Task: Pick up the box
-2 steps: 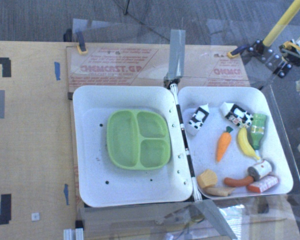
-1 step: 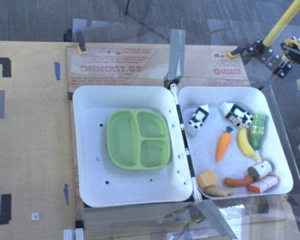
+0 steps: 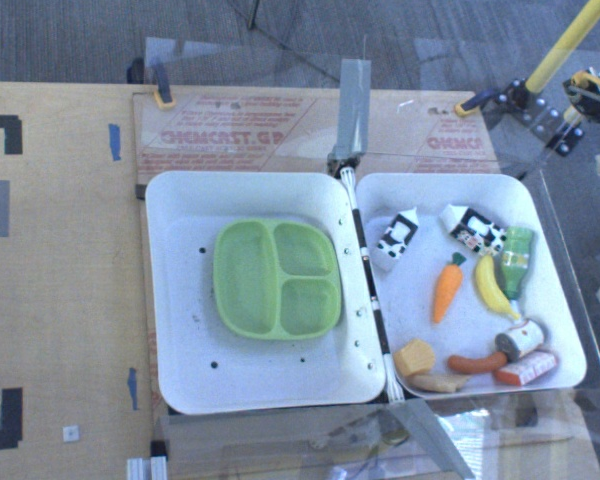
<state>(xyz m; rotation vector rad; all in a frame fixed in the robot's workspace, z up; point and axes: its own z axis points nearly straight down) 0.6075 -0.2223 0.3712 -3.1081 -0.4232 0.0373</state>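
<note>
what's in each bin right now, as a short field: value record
left bin: green divided plate
right bin: two cow-patterned cartons, carrot, banana, green bottle, sausage, can, red and white box, orange wedge, tan piece
box position: front right corner of right bin, beside the can and sausage
box state: lying flat, not lifted

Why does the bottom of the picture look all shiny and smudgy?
In the camera view, a clear sheet below the right bin catches light, giving pale glare streaks; the whole view is slightly soft, so the toys' small print can't be read; shadows are faint under the green plate.
</note>
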